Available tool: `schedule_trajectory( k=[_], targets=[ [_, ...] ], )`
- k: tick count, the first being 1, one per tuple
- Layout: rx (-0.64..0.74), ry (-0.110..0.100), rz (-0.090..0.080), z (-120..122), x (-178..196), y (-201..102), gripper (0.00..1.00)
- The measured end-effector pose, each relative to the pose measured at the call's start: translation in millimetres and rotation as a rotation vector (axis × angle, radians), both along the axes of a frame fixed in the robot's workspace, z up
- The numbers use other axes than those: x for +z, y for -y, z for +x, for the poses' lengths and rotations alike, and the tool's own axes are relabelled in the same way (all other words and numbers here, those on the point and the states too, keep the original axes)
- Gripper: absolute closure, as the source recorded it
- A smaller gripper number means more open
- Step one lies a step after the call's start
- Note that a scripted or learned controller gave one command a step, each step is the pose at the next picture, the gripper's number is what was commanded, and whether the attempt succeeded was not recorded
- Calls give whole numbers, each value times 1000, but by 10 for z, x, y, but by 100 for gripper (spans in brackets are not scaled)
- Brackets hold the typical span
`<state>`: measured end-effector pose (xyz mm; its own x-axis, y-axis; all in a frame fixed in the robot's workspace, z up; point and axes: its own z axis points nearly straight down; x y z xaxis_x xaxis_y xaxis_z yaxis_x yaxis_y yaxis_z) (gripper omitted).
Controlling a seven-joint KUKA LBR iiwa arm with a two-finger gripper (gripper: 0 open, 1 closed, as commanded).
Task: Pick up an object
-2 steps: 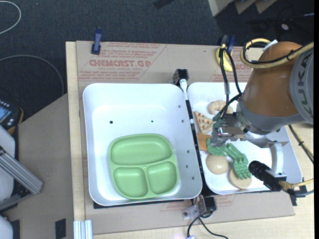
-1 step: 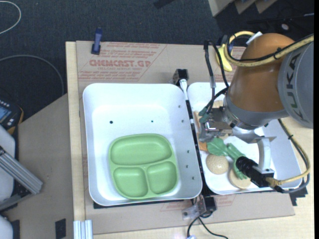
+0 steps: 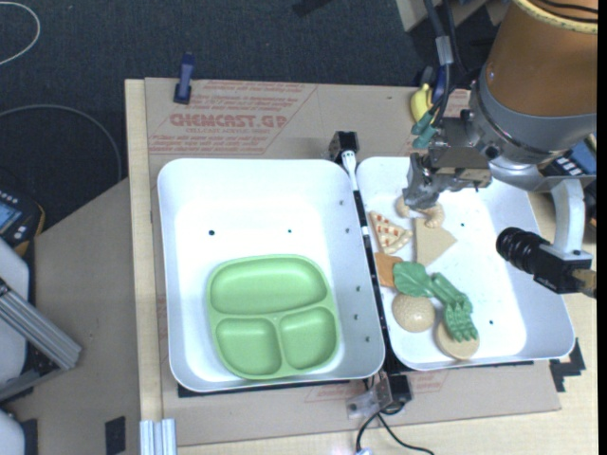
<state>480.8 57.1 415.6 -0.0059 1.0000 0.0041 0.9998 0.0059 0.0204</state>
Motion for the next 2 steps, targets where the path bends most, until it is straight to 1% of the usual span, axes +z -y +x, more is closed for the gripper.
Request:
schedule_trajectory(
  k=[1,2],
  targets=[
    [-7,-31,-5,66,-907,5,100],
    [-11,-31,-6,344,-1916,306,100]
  ],
)
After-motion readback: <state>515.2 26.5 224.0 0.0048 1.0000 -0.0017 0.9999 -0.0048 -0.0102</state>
